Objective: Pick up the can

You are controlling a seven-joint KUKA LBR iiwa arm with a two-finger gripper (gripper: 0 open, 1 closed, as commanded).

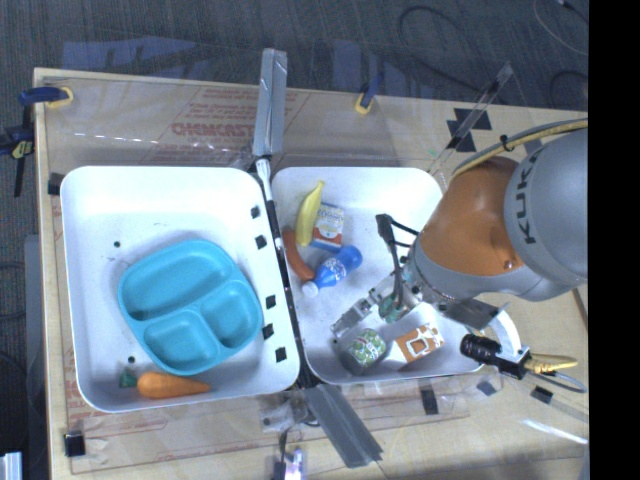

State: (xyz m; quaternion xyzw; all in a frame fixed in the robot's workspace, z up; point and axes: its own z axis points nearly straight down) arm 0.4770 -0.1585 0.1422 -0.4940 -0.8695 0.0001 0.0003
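The can (364, 349) lies on its side near the near edge of the right bin (400, 180), a greenish, shiny cylinder with its round end turned toward the camera. Just right of it, nearly touching, sits a small orange and white carton (418, 342). The gripper (385, 303) hangs just beyond the can, on its far side, below the orange band of the arm (470, 230). Whether the fingers are open or closed cannot be told from this angle, since dark linkage and glare hide them; nothing is seen held between them.

Further away in the same bin lie a banana (311, 211), a small box (328, 226), a blue bottle (334, 267) and an orange carrot-like piece (297, 259) against the left wall. The left bin (90, 193) carries a blue tray (188, 304) with 3 compartments and a carrot (172, 385) at its near edge.

To do the grasp well, the gripper likely needs to shift slightly toward the near side so it centres over the can's body, with the fingers spanning across its curved sides, not its ends. The carton beside it is a hazard: 1 finger could land on it or pinch both. A rolling can may also slip toward the bin wall, so a slow, straight descent seems wise.
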